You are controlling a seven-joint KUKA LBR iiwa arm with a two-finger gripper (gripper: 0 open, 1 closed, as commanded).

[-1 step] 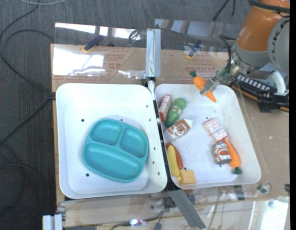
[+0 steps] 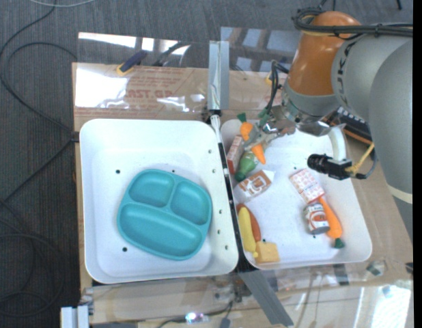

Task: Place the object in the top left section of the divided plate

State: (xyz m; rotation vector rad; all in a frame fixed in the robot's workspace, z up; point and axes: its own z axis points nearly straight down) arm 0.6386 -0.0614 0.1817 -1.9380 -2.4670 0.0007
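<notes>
Yellow cheese wedge (image 2: pixel 268 253) at right bin's (image 2: pixel 354 241) near-left corner; teal divided plate (image 2: pixel 164 212) mid left bin (image 2: pixel 102 183); gripper (image 2: pixel 264 132), jaw state indiscernible, above toy carrot (image 2: pixel 253 142) near far-left corner.

Even, bright overhead light fills the scene. Glare streaks the clear plastic sheet (image 2: pixel 156 91) at the far side, and the two shallow white bins (image 2: pixel 102 183) look nearly washed out. Shadows are soft and short. The large grey arm (image 2: pixel 382 94) at right appears slightly blurred.
</notes>
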